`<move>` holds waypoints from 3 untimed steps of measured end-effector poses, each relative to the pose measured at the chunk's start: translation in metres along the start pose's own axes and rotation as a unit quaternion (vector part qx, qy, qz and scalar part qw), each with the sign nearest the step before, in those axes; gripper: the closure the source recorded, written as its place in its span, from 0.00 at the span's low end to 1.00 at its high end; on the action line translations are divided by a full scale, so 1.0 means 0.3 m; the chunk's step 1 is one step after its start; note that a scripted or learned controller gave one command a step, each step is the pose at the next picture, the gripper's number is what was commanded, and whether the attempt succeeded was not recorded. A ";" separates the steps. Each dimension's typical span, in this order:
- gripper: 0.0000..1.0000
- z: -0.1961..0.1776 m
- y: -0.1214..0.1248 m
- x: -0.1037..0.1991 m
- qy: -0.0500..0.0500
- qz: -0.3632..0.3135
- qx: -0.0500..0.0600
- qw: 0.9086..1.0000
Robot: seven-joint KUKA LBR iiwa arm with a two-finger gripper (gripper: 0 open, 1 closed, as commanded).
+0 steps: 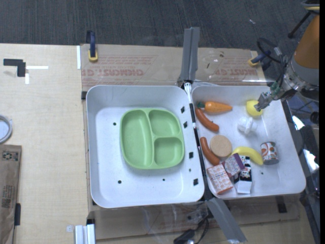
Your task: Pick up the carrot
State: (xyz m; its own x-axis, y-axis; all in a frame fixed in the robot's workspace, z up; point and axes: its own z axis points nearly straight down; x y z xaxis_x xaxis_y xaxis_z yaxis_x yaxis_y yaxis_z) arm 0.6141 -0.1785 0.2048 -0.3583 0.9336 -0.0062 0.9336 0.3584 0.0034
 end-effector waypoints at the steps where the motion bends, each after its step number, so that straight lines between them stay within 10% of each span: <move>1: 1.00 0.034 0.072 -0.055 0.002 0.108 0.002 0.994; 2: 1.00 0.012 -0.006 -0.140 0.001 0.259 0.003 0.966; 3: 1.00 -0.197 -0.054 -0.116 0.002 0.125 0.002 0.992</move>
State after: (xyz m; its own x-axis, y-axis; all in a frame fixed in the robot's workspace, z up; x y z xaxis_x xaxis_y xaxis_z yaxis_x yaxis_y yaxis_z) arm 0.6111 -0.2166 0.2640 -0.1154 0.9933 -0.0024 0.9933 0.1154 0.0008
